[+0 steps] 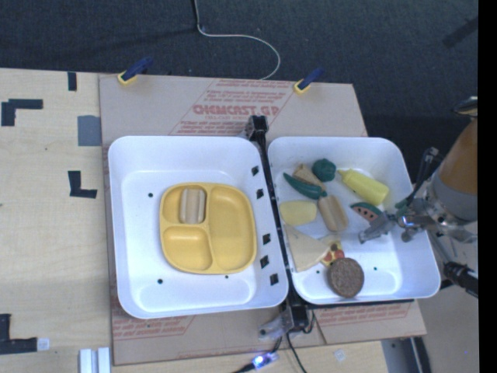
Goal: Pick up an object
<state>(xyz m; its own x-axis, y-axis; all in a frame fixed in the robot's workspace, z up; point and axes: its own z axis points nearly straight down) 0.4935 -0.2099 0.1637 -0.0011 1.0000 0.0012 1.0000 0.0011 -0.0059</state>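
Note:
The right bin (388, 155) holds several toy foods. Among them are a yellow corn-like piece (363, 183), a dark green piece (324, 169), a green pod (303, 186), a tan bread stick (334, 213), a pale yellow lump (298, 212), a cream wedge (309, 249), a brown round disc (345, 277) and a small red-and-green slice (368, 210). My gripper (382, 225) reaches in over the bin's right side, low and right beside the red-and-green slice. Nothing is visibly lifted in it.
The left bin (128, 208) holds a yellow divided plate (225, 231) with a beige piece (192, 203) in its upper-left compartment. The arm's orange band (468, 162) hangs over the right bin's outer wall. A black divider (270, 208) runs between the bins.

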